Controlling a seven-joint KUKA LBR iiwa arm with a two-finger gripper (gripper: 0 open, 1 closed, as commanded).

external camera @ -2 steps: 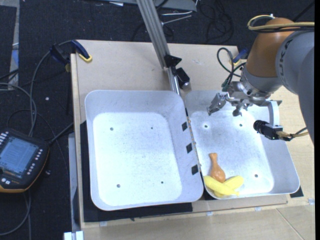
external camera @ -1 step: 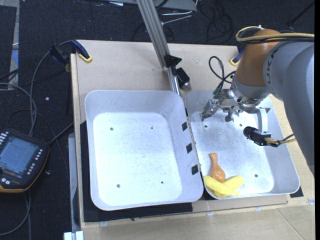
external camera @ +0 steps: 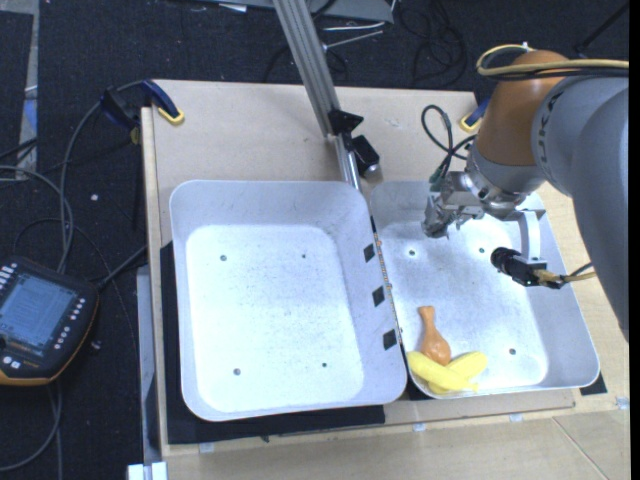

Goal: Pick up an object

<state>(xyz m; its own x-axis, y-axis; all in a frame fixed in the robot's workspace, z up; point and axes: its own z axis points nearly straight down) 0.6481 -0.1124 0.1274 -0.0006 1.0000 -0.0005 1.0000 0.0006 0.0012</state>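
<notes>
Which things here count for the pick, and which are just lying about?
For the job: gripper, orange toy and banana in the right bin.
Lying about: left bin, handheld controller, blue clamp, floor cables.

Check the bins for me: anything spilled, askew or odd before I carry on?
Nothing stands out. The banana and the orange toy lie together in the near corner of the right bin, well away from the gripper at the far side.

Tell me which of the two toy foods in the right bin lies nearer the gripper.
The orange drumstick-shaped toy. Its narrow end points up toward the gripper, while the yellow banana toy lies beyond it, against the right white bin's near rim.
</notes>
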